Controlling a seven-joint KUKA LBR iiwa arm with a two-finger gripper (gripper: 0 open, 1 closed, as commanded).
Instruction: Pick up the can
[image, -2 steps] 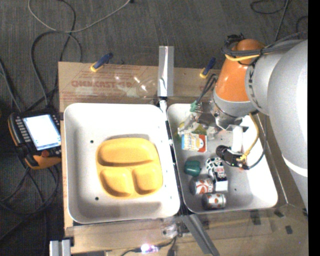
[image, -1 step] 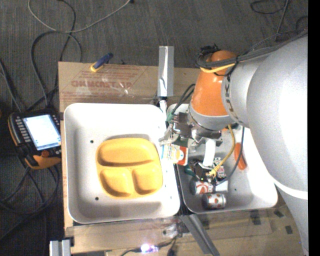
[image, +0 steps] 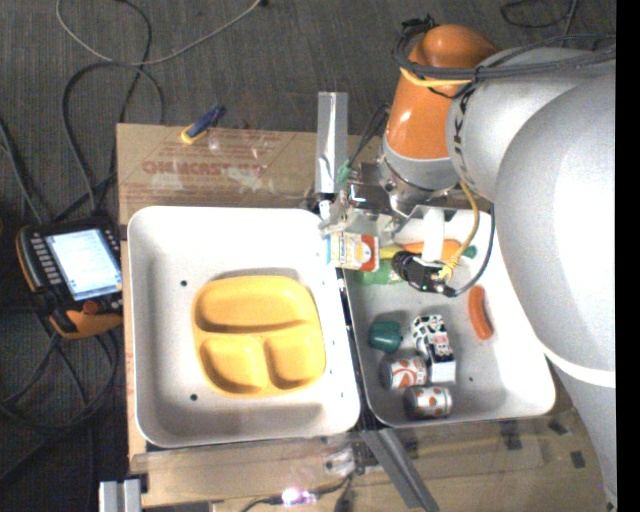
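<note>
I see two bins side by side on the counter; the left bin (image: 150, 330) holds a divided tray (image: 260, 333) at its middle; the right bin (image: 520, 395) holds the can (image: 428, 401) at its near edge, a second can (image: 406, 374) just behind it; the gripper (image: 352, 240) sits over the bins' shared rim at the far end.

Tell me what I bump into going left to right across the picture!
Tablet → yellow tray → green lump → can → orange carrot.
</note>
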